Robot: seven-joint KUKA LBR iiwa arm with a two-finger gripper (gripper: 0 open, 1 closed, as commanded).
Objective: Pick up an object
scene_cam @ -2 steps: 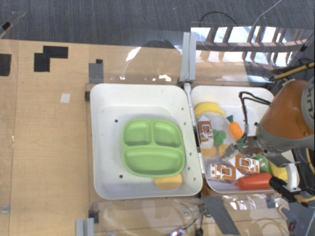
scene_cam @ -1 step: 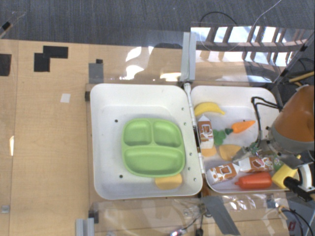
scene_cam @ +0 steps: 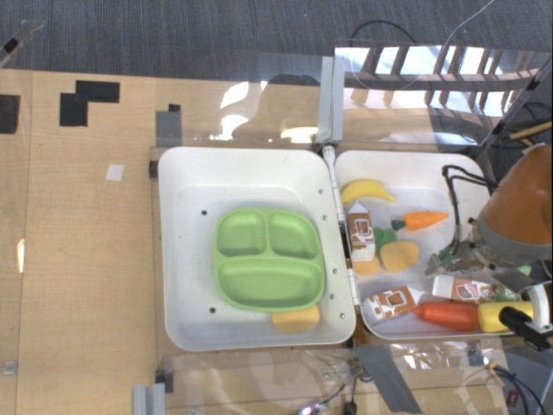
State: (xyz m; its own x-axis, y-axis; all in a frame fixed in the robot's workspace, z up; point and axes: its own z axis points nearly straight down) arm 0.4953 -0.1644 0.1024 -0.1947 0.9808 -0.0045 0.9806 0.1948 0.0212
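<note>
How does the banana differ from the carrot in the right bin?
The banana is yellow and curved; the carrot is orange, straight and tapered, with a green top. The banana lies near the bin's top-left corner; the carrot lies lower, nearer the gripper. Both are toy foods lying flat, untouched.

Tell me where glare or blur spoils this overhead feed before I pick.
Camera view: bright window reflections wash the clear panel behind the right white bin; softer glare streaks sit behind the left white bin. The green divided plate and yellow toy banana read sharply; the gripper looks slightly blurred.
</note>
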